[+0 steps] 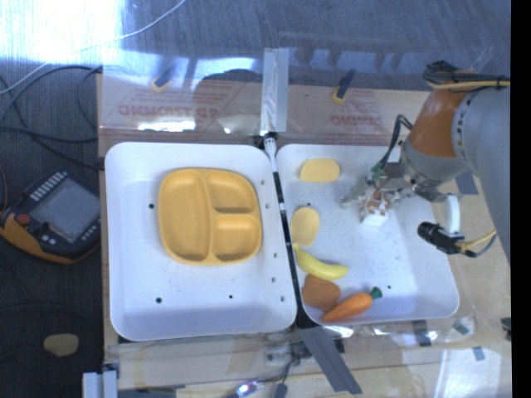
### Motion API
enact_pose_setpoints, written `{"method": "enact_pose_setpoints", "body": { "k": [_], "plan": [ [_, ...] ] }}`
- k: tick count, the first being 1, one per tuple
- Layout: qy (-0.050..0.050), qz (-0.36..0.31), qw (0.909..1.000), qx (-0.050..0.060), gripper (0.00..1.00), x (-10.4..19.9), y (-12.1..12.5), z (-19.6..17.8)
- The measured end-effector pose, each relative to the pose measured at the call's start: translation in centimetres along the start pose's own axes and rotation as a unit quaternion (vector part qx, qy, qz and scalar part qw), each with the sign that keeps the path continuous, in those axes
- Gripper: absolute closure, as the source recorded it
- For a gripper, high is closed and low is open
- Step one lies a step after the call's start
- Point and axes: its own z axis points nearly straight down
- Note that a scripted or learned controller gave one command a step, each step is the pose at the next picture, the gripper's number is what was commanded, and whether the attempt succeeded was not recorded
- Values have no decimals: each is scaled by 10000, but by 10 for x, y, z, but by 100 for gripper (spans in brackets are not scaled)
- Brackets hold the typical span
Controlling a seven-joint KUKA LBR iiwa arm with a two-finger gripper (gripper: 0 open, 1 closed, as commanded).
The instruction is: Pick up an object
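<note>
My gripper (pixel 377 199) is low over the upper right part of the right bin (pixel 415 284). The grey arm with its orange band (pixel 436 127) comes in from the right. Directly under the gripper is a small white and brown object (pixel 375 215), partly hidden by it. I cannot tell whether the gripper touches it. Also in this bin are a yellow round piece (pixel 319 170), a pale yellow oval (pixel 305 225), a banana (pixel 320 264), an orange-brown lump (pixel 320 291) and a carrot (pixel 348 306).
The left bin (pixel 133 305) holds a yellow divided plate (pixel 209 215). A raised divider (pixel 280 222) separates the two bins. A black cable end (pixel 436 236) hangs near the right bin's right wall. A handheld pendant (pixel 50 215) lies on the floor at left.
</note>
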Motion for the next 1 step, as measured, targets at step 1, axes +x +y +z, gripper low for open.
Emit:
{"method": "enact_pose_setpoints", "body": {
  "k": [1],
  "plan": [
    [8,-9,10000,1,100,1,1,-10]
  ]
}}
